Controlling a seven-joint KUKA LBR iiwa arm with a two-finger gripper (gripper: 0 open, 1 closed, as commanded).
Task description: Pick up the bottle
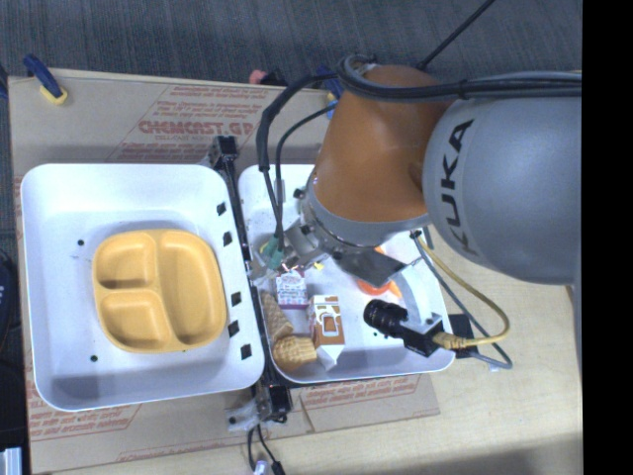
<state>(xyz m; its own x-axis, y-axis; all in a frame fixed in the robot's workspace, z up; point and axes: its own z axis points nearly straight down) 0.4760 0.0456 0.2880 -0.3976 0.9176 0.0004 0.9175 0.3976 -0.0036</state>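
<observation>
Floor: a dark grey carpet lay beyond the far edge of the bench.
Bench: the tabletop was pale and bare at its near right corner. A brown cardboard sheet with red print lay on it, under both bins.
Clamp: a blue and yellow clamp sat at the far left corner of the cardboard sheet.
Left bin: the white left bin carried a yellow plate with three compartments, about in its middle.
Joint: black clips stood along the line where the two bins met.
Right bin: the white right bin was covered over its far half by my arm, which was grey with an orange band and reached in from the right edge.
Gripper: my gripper was low, close to the left wall of the right bin. My wrist hid it, so I could not tell whether it was released or clenched.
Bottle: I could not tell where the bottle was among the things in the right bin.
Near left corner of right bin: a waffle cone, a round biscuit and a brown and white carton lay close together. A purple and white packet lay just beyond them.
Left wall of right bin: a small green thing lay beside my gripper.
Middle of right bin: an orange thing showed partly from under my arm.
</observation>
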